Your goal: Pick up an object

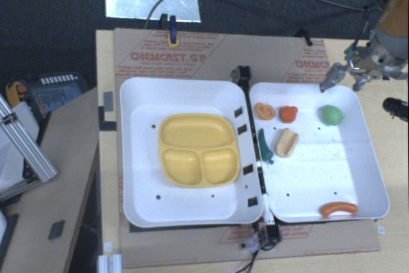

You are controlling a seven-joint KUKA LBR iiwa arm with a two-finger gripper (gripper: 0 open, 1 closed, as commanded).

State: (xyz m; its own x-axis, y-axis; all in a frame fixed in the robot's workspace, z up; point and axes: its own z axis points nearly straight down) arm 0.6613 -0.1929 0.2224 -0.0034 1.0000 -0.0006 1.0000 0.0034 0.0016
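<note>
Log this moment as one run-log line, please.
gripper: above right bin's far edge, open, holding nothing | nearest: green ball | yellow tray: left bin | pick: not yet done

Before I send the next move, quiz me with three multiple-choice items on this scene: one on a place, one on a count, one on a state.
1. Where is the yellow tray?
A. left bin
B. right bin
C. on the bench outside both bins

2. How many loose items lie in the right bin?
A. two
B. four
C. six

3. Where is the gripper relative to the green ball?
A. clamped on it
B. apart from it, over the bin's far edge
C. pressing it into the floor

Answers: 1 A, the tray sits in the left bin. 2 C, six pieces are scattered there. 3 B, a clear gap separates them.
</note>
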